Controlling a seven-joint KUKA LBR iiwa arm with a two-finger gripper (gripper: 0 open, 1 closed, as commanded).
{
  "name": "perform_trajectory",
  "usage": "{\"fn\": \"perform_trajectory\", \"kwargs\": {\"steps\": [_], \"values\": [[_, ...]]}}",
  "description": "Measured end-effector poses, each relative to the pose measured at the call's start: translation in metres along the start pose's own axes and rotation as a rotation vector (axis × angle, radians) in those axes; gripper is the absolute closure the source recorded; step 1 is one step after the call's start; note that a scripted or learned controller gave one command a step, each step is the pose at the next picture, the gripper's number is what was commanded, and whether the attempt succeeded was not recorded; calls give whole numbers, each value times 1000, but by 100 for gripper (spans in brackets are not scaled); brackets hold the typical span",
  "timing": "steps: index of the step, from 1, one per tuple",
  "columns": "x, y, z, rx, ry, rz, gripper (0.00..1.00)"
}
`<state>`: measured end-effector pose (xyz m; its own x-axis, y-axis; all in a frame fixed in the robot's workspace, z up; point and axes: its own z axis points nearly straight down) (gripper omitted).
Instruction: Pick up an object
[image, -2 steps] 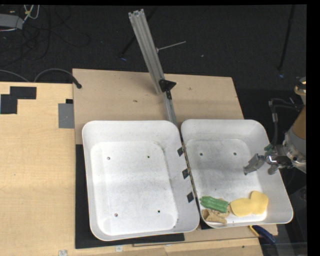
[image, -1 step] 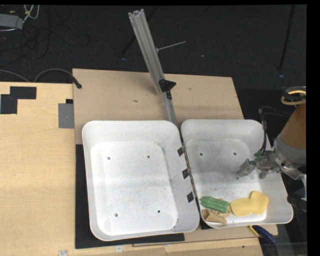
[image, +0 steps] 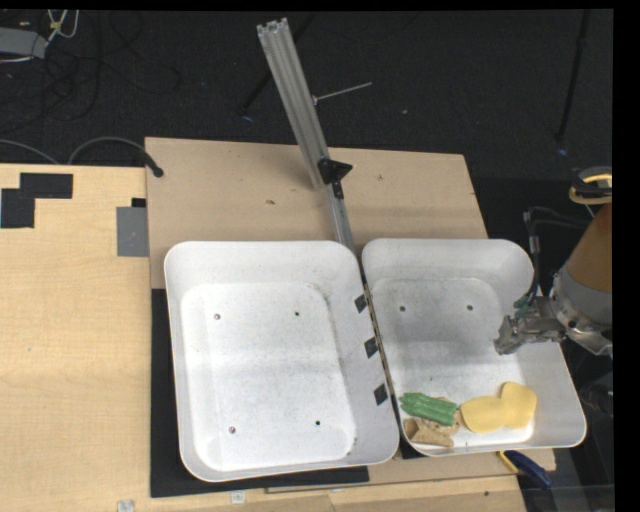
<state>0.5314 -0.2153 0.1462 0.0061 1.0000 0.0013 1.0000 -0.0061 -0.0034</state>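
The pale yellow soft lump (image: 498, 409), green leafy toy (image: 430, 407) and tan crumbly piece (image: 429, 432) crowd the near edge of the right shallow white plastic bin (image: 440, 262), probably because they slid there. My metal two-finger gripper (image: 510, 337) hovers above them; how it is set, I cannot tell.

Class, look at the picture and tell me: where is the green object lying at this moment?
The green object lies in the right bin, near its front edge by the divider, with the yellow object to its right and a small tan piece just in front.

yellow obj (image: 500, 410) | green obj (image: 430, 407) | tan obj (image: 430, 432) | clustered, rt bin front edge (image: 560, 440)
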Motion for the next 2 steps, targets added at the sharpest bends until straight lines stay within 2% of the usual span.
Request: {"fn": "perform_trajectory", "kwargs": {"steps": [2], "values": [[9, -14, -114, -7, -3, -8, 100]]}}
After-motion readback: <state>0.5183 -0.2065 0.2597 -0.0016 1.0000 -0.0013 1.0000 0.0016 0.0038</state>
